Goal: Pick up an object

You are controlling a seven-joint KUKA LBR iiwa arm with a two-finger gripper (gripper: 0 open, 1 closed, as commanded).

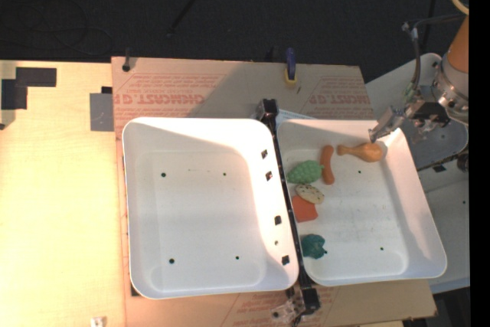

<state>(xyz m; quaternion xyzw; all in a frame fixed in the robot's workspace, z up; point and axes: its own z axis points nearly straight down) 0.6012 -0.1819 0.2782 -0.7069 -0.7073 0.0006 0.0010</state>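
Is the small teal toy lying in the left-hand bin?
No, the teal toy lies in the right bin, near its front-left corner, beside the divider between the two bins.

Bins (199,279) smooth white plastic; underlay (230,88) matt brown cardboard.

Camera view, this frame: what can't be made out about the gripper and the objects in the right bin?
- Gripper: too small and dark against the bin rim to tell if it is open or shut, or touching the tan drumstick-shaped toy.
- Arm: cut off by the right edge.
- Pale speckled object: too small to identify; partly covers the red piece.
- Teal object: shape blurred.
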